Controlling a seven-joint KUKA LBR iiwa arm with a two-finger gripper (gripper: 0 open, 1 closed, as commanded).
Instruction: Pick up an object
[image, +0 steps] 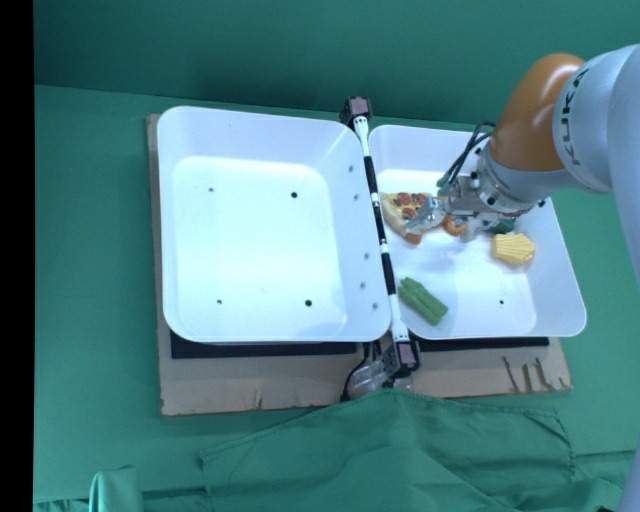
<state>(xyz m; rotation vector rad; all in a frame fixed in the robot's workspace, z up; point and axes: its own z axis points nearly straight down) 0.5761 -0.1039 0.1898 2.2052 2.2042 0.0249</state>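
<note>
In the right bin (560, 300) lie a pizza slice (402, 212) near the left wall, a green asparagus bundle (423, 301) toward the front, a yellow corn piece (512, 248) at the right, and a small orange piece (455, 227) partly hidden by the gripper. My gripper (432, 213) hangs low over the pizza slice's right end, its metal fingers at the slice's edge. The fingers' state is hard to read from this angle.
The left bin (200, 150) sits beside the right one, split from it by a black-and-white striped divider bar (378, 228). Both rest on a cardboard sheet (250, 385) on green cloth. A rumpled fold of cloth (400, 450) lies in front.
</note>
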